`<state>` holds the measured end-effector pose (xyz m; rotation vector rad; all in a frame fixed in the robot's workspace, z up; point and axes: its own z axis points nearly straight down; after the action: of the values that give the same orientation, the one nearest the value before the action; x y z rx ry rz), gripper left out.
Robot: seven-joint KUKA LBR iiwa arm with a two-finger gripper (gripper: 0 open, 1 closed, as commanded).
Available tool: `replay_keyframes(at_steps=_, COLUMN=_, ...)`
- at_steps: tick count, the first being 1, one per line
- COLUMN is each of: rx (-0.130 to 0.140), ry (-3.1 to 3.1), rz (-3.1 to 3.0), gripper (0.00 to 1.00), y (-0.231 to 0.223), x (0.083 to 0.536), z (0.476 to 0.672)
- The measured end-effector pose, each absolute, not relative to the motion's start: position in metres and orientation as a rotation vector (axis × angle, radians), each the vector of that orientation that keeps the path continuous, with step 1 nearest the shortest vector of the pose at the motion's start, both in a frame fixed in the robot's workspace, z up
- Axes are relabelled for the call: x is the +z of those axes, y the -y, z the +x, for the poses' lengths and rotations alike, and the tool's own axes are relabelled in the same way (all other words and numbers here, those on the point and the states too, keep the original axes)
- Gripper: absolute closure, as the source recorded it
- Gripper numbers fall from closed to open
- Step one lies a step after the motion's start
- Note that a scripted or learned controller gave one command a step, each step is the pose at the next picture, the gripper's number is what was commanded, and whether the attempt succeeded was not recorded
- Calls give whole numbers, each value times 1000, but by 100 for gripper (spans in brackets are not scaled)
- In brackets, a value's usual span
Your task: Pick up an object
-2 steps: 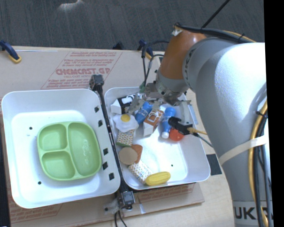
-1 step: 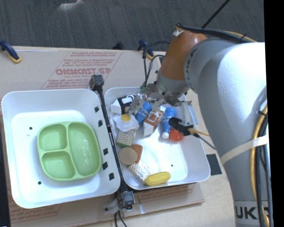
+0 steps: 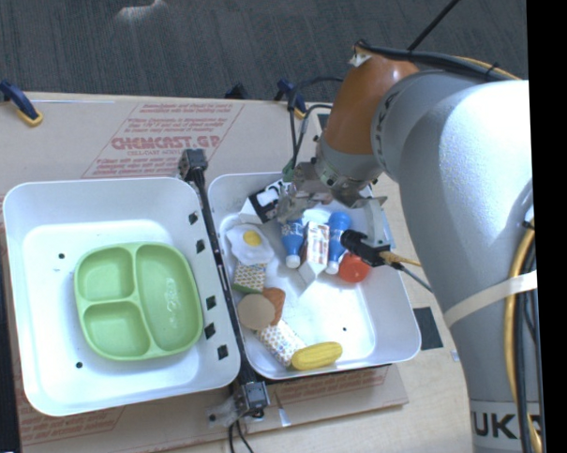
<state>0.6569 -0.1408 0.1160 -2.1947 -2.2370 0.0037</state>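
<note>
Blue bottle [image 3: 293, 241], small and white-capped, lies near the back of the right bin [image 3: 393, 331], right under the gripper [image 3: 306, 210] as the arm drops in over the clutter. Whether the gripper is clamped or released, I cannot tell from here. Beside the bottle sit a white packet [image 3: 318, 245] and a red ball [image 3: 354, 269]. The bottle looks light, stiff and slick, so I'd pinch it across its middle.

Bright, even overhead light — soft shadows, slight blur, mild glare.
</note>
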Motion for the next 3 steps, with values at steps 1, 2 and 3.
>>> replay_keyframes(at_steps=1, rx=4, ry=2237, rz=-2195, gripper=0, y=141, x=115, z=657)
replay_keyframes(at_steps=2, rx=5, ry=2225, rz=-2213, gripper=0, y=211, x=92, z=606)
replay_keyframes(at_steps=3, rx=5, ry=2228, rz=-2211, gripper=0, y=203, x=92, z=561)
